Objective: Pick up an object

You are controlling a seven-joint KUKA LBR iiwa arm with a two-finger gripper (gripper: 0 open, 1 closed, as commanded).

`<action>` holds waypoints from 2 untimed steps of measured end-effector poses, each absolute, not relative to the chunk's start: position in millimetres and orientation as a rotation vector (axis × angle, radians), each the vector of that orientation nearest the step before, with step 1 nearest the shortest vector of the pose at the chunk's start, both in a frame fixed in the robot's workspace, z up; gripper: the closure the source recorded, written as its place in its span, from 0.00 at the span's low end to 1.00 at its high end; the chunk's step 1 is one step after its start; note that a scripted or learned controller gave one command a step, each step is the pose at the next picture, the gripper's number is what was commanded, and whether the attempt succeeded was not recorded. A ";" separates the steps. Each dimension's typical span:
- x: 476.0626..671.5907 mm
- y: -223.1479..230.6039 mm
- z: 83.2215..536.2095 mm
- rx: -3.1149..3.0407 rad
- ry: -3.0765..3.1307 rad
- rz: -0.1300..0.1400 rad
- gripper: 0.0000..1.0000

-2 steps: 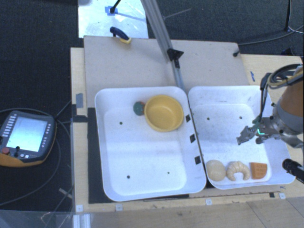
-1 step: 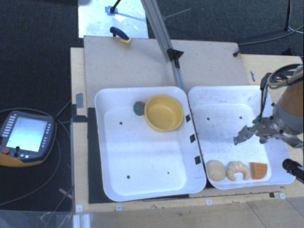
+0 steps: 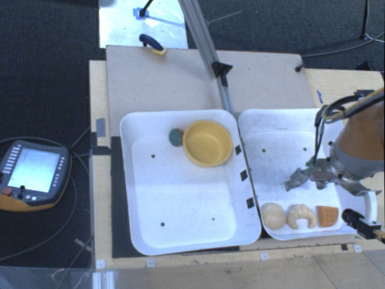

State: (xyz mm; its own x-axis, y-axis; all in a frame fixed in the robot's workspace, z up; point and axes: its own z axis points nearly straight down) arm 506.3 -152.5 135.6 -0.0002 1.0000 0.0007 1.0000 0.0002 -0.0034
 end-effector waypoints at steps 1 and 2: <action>505.4 -152.3 88.4 -2.220 -2.220 0.003 0.00; 506.8 -152.6 100.8 -2.222 -2.222 -0.001 1.00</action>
